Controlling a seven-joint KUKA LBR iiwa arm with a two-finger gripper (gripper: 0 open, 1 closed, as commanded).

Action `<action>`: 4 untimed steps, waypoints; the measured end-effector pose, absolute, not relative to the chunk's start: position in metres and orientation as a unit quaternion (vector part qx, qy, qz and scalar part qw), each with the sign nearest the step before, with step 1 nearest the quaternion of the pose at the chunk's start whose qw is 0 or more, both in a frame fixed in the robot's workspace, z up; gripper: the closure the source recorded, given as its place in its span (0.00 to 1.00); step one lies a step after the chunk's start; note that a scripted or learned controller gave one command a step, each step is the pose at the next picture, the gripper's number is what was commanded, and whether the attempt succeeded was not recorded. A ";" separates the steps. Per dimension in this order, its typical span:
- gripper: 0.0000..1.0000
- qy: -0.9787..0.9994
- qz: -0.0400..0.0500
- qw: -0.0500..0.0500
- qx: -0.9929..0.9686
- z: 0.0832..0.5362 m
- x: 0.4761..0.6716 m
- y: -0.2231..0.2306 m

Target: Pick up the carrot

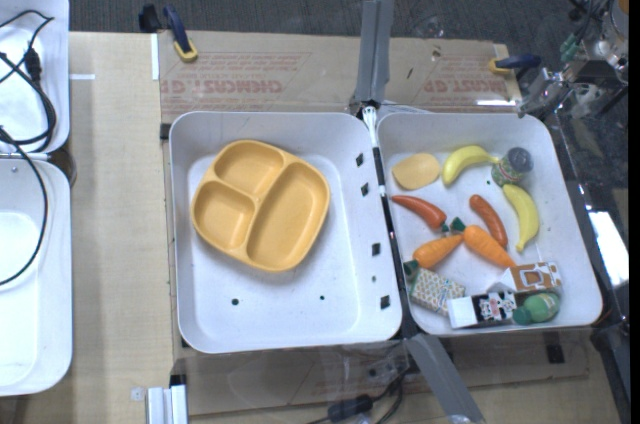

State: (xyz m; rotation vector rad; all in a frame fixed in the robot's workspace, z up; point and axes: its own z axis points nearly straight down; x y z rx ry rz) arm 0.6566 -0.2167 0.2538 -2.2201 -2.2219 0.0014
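Two orange carrots lie in the right bin point(570, 212). A stubby carrot point(438, 250) sits near the bin's middle, and a longer carrot point(487, 245) lies slanted just to its right, almost touching it. My gripper point(540, 97) hovers above the far right corner of the right bin, well away from both carrots, with nothing seen in it. The arm point(595, 42) reaches in from the upper right.
Around the carrots lie two red peppers point(418, 209) point(488, 217), two bananas point(467, 159) point(522, 214), a pale yellow piece point(416, 171), a small can point(513, 164), small boxes point(437, 291) and a green lime point(540, 308). The left bin point(200, 312) holds a yellow divided plate point(262, 204).
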 end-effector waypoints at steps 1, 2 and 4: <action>0.00 -0.772 0.001 0.001 -0.635 0.142 0.595 -0.170; 0.00 -0.789 0.001 0.001 -0.614 0.117 0.545 -0.098; 1.00 -0.872 -0.001 0.000 -0.490 0.100 0.482 -0.103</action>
